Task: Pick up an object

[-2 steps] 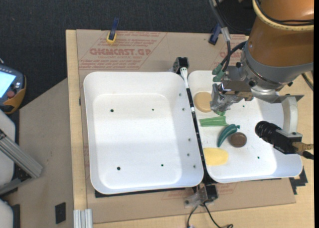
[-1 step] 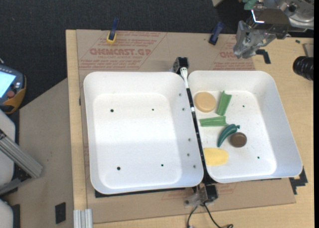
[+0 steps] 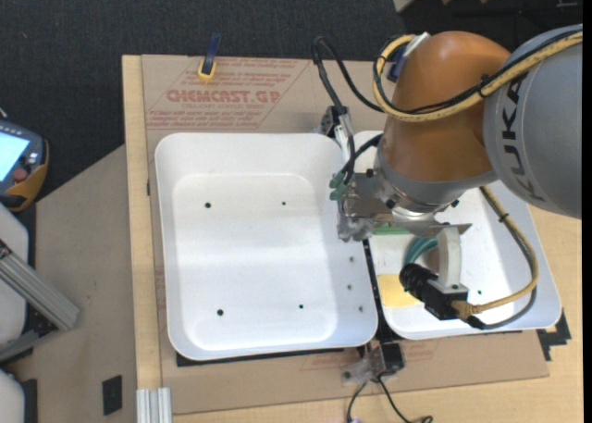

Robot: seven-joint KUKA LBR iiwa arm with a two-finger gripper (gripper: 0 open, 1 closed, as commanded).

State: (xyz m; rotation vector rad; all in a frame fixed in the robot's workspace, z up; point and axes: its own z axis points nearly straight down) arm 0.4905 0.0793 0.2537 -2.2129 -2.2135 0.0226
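My gripper (image 3: 363, 219) hangs under the big orange and grey wrist, low over the left side of the right bin (image 3: 523, 305), close to the wall shared with the left bin (image 3: 250, 245). A flat yellow thing (image 3: 396, 292) lies in the right bin just in front of the gripper, partly hidden by the robot's own parts. A small teal curved thing (image 3: 422, 247) shows beside it, under the wrist. The arm covers most of the right bin, so what lies beneath it is hidden. Nothing shows in the left bin apart from a few dark dots on its floor.
Both bins rest on a cardboard sheet (image 3: 227, 93) with red lettering. A blue and yellow clip (image 3: 210, 58) sits at the sheet's far edge. A device with a lit screen (image 3: 17, 167) and a metal rail (image 3: 32, 287) stand off the bench at the left.
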